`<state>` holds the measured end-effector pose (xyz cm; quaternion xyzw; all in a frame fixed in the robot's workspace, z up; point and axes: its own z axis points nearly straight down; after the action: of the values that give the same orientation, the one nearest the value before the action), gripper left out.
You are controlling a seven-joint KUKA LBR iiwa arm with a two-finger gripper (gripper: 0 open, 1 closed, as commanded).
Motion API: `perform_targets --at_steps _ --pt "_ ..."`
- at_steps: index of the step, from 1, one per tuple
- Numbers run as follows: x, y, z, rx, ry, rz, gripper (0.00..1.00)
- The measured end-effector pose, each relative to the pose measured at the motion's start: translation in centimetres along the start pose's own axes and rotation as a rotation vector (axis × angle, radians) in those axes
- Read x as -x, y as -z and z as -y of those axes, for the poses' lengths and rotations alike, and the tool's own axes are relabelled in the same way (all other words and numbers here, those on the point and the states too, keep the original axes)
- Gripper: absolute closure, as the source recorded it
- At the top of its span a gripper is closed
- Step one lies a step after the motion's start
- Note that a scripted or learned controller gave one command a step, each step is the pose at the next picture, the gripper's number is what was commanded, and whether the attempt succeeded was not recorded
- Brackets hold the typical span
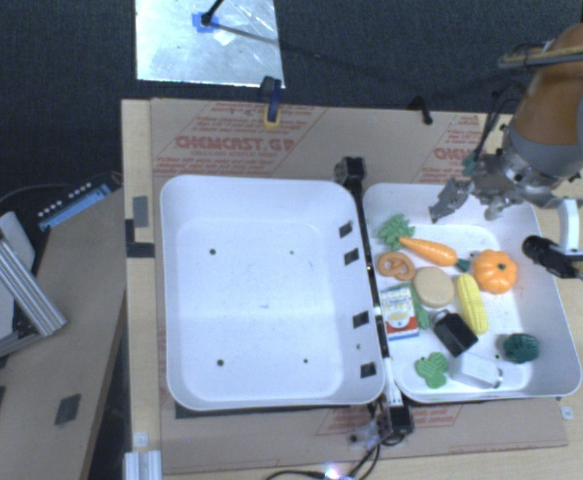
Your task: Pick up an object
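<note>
Bench [221, 133]: brown board with red print, bears both bins; a yellow-and-blue clamp [271, 103] at its 12 o'clock edge.
Left bin [261, 293]: white, shallow, bare floor with four small dark dots.
Right bin [551, 343]: white, touching the left bin along a black clipped seam; holds all the objects.
Arm [561, 88]: grey with orange band, entering at the bin's 1 o'clock corner.
Claw [476, 196]: hangs over the bin's 12 o'clock rim; two grey fingers spread wide, nothing between them.
Pumpkin [494, 271]: orange, at about 5 o'clock from the claw, near but apart.
Carrot [429, 251]: at 7 o'clock from the claw, nearest item with the leaf.
Corn [471, 303]: yellow, upright, just beside the pumpkin at its 7 o'clock.
Box [399, 311]: white with red and green print, by the seam.
Disc [434, 288]: tan, round, between box and corn.
Leaf [396, 230]: green, at 8 o'clock from the claw.
Pretzel [395, 265]: brown, below the leaf.
Black block [455, 333]: tilted, below the disc.
Broccoli [432, 369]: green, at the bin's 6 o'clock edge.
Dark green lump [520, 347]: at the bin's 4 o'clock; identity unclear.
</note>
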<state>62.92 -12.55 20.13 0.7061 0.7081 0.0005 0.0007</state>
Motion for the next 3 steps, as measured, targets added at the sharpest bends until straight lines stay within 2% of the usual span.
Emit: perform_targets --at_steps 1,2,3 --pt "0.8 -12.2 5.4 -0.009 -0.004 -0.003 0.0" --pt "-1.0 -11.5 -1.0 0.006 0.005 0.0 0.0" --pt "4.7 0.2 -3.3 0.014 -0.003 0.006 0.0"
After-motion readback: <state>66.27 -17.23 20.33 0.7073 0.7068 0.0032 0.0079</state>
